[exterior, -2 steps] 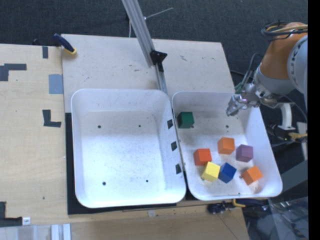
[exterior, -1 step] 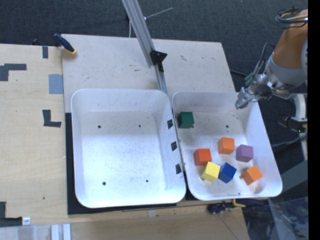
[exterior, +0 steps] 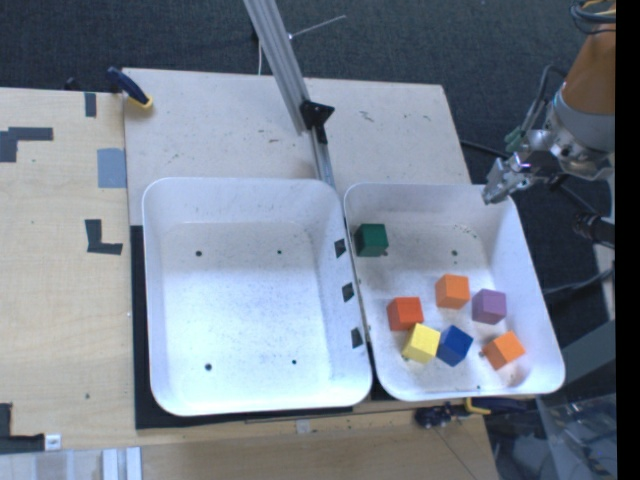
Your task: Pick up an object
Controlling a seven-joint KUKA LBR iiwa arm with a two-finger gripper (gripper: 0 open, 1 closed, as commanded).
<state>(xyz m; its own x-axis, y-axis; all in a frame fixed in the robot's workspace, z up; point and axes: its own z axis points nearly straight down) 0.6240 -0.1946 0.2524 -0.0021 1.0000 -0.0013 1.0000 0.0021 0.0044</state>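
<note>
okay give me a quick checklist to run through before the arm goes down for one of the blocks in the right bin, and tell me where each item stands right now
1. Blocks present in the right bin: ok. Green block, two orange blocks, a red one, a purple block, a yellow block and a blue block.
2. An isolated target: ok, the green block sits alone.
3. Clustered blocks: not ok, yellow and blue touch.
4. Gripper over a block: not ok, it is at the bin's upper right rim.
5. Finger opening: cannot tell.
6. Gripper free of load: cannot tell.
</note>
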